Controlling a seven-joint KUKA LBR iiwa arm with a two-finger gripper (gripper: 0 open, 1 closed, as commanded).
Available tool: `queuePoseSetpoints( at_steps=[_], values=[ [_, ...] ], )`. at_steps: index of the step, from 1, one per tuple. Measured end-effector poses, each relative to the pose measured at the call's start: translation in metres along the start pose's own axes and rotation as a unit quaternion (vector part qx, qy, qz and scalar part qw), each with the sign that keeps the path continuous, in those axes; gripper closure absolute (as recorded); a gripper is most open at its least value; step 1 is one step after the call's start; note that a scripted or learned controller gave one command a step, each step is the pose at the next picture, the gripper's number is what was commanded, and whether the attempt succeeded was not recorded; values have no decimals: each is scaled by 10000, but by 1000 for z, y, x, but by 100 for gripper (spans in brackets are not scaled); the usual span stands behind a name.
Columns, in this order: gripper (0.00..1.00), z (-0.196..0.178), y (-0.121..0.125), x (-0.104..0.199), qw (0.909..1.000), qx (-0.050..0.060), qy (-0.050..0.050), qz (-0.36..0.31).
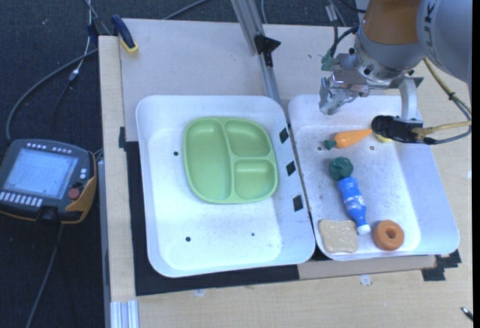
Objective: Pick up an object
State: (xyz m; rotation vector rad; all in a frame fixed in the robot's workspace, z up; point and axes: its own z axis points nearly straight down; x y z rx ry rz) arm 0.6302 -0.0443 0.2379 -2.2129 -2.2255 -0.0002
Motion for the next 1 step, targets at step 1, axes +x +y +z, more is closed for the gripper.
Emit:
queuePoseSetpoints(
  at_steps=[1],
  values=[
    [100,14,-6,56,10000,5,-2,1]
  ],
)
